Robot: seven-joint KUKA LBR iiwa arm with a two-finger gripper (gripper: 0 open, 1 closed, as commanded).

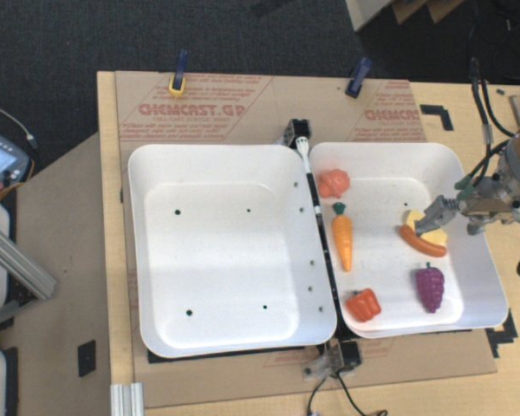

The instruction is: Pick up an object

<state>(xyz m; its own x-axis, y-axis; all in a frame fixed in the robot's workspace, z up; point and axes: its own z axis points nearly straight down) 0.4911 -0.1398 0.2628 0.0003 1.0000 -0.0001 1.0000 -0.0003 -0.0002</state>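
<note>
The right bin (468,258) holds several toy foods. A pink-red piece (334,183) lies at its far left, with an orange carrot (342,243) just in front of it. A red pepper (362,304) sits near the front edge, and a purple bunch of grapes (430,287) lies to its right. A yellow and orange wedge (425,241) rests at the right of the middle. My gripper (426,224) reaches in from the right and sits low, right over the wedge's top, partly hiding it.
The left bin (156,172) stands beside the right one, and a black hinge strip (316,224) runs between them. Both rest on a cardboard sheet (243,102) held by two clamps at the back. Cables hang at the far right by the arm (494,199).
</note>
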